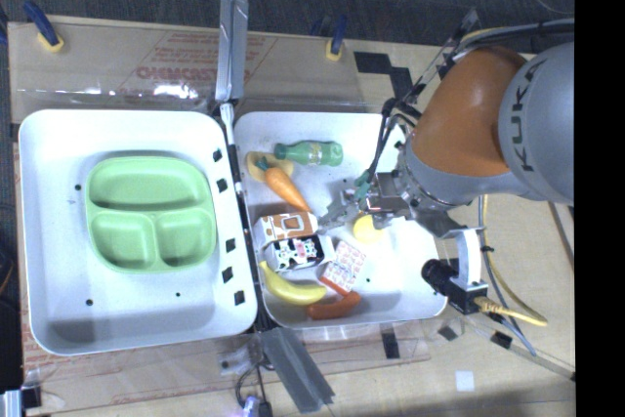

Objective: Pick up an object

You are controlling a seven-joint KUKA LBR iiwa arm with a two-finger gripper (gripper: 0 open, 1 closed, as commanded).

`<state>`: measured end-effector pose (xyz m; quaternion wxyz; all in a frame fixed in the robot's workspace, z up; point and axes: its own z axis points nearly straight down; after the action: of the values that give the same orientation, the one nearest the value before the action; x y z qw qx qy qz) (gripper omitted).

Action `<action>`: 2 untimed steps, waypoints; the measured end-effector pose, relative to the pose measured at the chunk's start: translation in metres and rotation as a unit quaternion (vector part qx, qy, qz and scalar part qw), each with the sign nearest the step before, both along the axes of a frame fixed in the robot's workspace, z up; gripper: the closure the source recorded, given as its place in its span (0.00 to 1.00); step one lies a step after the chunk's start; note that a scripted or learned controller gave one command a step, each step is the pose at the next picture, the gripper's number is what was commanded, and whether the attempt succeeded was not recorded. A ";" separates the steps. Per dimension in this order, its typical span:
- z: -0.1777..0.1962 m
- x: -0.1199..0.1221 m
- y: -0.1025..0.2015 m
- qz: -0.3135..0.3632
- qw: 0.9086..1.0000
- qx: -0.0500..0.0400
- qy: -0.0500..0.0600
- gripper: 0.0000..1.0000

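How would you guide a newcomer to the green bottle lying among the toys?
Find the right-hand shallow white bin, beside the one holding a green divided tray. Near its far wall lies the green plastic bottle, just beyond an orange carrot. It is that bin's sole green item.

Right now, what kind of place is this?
Likely a robot grasping test cell, not a kitchen: KUKA arm over two white bins, toy food like a carrot and banana, bench clamps.

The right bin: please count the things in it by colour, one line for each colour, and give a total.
Green: 1, bottle
Orange: 1, carrot
Yellow: 2, banana and a round yellow fruit by the end effector
Red: 1, sausage-like piece
Printed packets or cards: 3
Total: 8
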<state>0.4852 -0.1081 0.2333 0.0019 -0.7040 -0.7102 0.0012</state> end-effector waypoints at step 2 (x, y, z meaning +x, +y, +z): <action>-0.126 0.121 -0.007 -0.044 0.999 -0.003 -0.015 0.00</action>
<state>0.6066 -0.1151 0.1070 -0.0112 -0.7348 -0.6782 -0.0076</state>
